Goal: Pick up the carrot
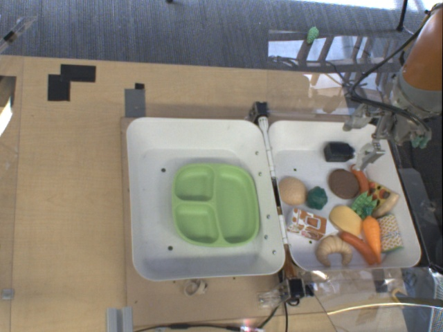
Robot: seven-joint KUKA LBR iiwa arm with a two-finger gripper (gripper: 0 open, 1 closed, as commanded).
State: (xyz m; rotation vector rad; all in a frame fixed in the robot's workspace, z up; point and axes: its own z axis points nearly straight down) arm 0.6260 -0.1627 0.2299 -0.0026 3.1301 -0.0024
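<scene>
The carrot (372, 234) is a thick orange cone lying in the right bin (299, 151), near its front right corner, tip toward the front. A leafy green piece (363, 205) sits just behind it. A thinner orange stick (360, 245) lies along its left side, and another orange-red piece (360, 180) lies farther back. My gripper (365, 140) hangs over the back right part of this bin, well behind the carrot. Its fingers stand apart and open, with nothing between them.
Crowded around the carrot are a yellow lemon (345, 220), a croissant (334, 249), a netted piece (391, 232), a brown disc (342, 183) and a black block (338, 151). A green divided plate (214, 205) lies in the left bin (149, 185).
</scene>
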